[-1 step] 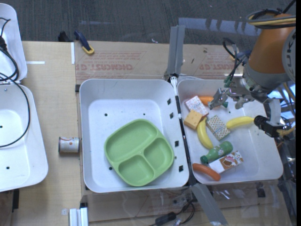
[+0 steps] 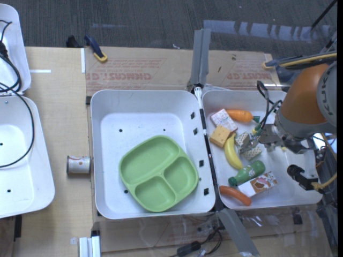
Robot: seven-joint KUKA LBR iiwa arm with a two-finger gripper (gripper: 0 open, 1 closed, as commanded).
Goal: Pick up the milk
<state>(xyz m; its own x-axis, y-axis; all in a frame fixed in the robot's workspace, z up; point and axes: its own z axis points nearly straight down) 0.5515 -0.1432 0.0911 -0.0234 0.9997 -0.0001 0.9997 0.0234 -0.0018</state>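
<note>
Two white cartons lie in the right bin, and I cannot tell which one is the milk. One is a small white-and-pink carton at the back left, beside a carrot. The other is a white carton with a printed picture, flat near the front. My gripper hangs low in the middle of this bin, between the two cartons. It is just right of a banana and above a green bottle. Nothing is visibly held.
A cheese wedge and a red sausage also lie in the right bin. The left bin holds a green divided plate. A small can lies on the bench left of the bins.
</note>
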